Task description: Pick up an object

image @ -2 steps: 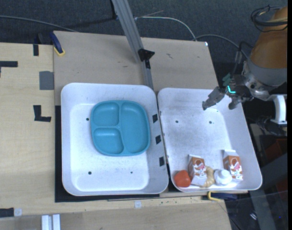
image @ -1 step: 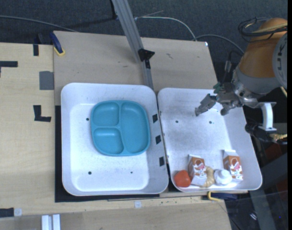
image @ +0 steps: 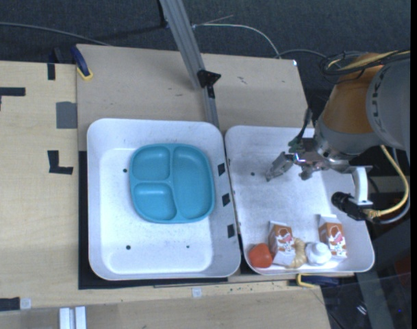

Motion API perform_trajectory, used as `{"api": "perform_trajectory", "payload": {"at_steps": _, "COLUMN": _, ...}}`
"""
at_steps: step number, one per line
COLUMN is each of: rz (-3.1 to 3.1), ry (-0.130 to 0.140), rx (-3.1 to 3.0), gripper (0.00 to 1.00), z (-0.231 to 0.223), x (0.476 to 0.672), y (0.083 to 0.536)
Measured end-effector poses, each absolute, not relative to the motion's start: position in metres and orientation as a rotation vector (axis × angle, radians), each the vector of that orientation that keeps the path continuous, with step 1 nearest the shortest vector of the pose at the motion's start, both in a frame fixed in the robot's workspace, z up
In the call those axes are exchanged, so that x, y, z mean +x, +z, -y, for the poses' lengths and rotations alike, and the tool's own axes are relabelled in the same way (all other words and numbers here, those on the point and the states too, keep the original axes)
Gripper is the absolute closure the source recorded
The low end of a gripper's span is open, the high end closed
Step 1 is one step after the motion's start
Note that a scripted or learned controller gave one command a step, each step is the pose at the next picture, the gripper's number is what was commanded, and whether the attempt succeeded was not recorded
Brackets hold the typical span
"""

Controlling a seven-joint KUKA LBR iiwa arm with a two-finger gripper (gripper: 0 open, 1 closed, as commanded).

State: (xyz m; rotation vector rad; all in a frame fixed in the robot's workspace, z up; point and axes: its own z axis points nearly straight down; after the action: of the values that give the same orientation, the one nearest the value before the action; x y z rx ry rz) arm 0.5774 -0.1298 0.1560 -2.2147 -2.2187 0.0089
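Camera view: 2 white bins are sitting side by side; the arm [image: 372, 108] is reaching in over the right bin [image: 263, 142].
Gripper [image: 288, 165]: it is hanging over the bare upper middle of the right bin, with 2 fingers appearing spread and nothing between them; contact with the floor cannot be judged.
Targets: all objects are lying bunched along the near wall of the right bin, well apart from the gripper.
Cluster: 1 red ball [image: 261, 256] is touching 1 carton [image: 282, 242]; a tan piece [image: 300, 252] and a white knob [image: 320, 253] are lying between that carton and a 2nd carton [image: 333, 237].
Left bin [image: 98, 184]: it is holding 1 blue plate [image: 172, 183] with 3 compartments.
Risk 1: closing at the present spot is likely to be catching only air, since no object is lying under the fingers.
Risk 2: crowding is leaving little room for fingers, so a descent could be pushing neighbours aside or pinching 2 at once.
Risk 3: the near wall is standing just beside the cluster, so a finger could be striking the rim.
Risk 4: the ball, being round, is likely to be rolling away from a glancing touch.
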Motion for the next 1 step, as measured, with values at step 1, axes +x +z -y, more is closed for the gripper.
{"api": "perform_trajectory", "payload": {"at_steps": 1, "rz": 2.219, "ry": 0.008, "rx": -2.216, "gripper": 0.0, "z": 0.1295, "x": 0.5745, "y": 0.1121}}
